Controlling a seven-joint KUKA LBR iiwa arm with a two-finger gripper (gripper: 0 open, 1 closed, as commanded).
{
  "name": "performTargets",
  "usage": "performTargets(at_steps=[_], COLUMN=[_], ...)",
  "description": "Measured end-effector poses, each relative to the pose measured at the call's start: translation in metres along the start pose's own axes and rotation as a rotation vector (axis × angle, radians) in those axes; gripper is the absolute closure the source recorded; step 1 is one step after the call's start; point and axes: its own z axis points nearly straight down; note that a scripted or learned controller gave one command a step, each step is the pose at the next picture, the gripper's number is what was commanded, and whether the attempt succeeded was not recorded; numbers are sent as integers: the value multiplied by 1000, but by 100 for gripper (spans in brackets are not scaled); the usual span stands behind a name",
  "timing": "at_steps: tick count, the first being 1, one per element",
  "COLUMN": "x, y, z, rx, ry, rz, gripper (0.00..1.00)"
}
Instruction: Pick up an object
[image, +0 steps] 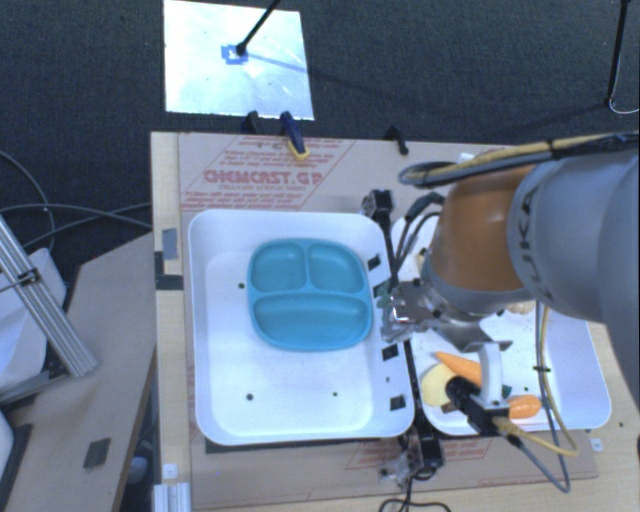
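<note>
The grey arm (570, 230) with its orange band covered most of the right white bin (592, 398), so a large part of that bin's floor was hidden. Under the wrist, the gripper (403, 320) appeared as a small metal cluster just over the wall between the two bins. It was too small and too shaded, and I could not tell whether it was open or closed.

Near the gripper, toward the lower right of the view, an orange tapered piece shaped like a carrot (457, 364) lay on the floor of the right bin. Its long axis ran from upper left to lower right. A part of the robot cut off its lower right end, so which end was the thin one was hard to say. Just beside it, a little lower, lay a pale yellow rounded object (434, 386) of unclear shape. Farther right of the gripper, a second orange piece (526, 407) lay about level across the view, partly covered.

Left of the gripper, well apart, a light blue plastic plate with three compartments (305, 295) lay flat in the left white bin (215, 400). Both bins stood on the tabletop (330, 165), a pale board with red printed letters.
</note>
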Motion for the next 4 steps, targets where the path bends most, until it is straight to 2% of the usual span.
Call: performTargets(at_steps=[1, 2, 3, 4], x=[16, -10, -52, -31], y=[59, 75, 26, 34], z=[31, -8, 32, -140], rx=[0, -4, 7, -18], ry=[-2, -3, -4, 0], rz=[5, 11, 14, 4], gripper=[100, 100, 100, 100])
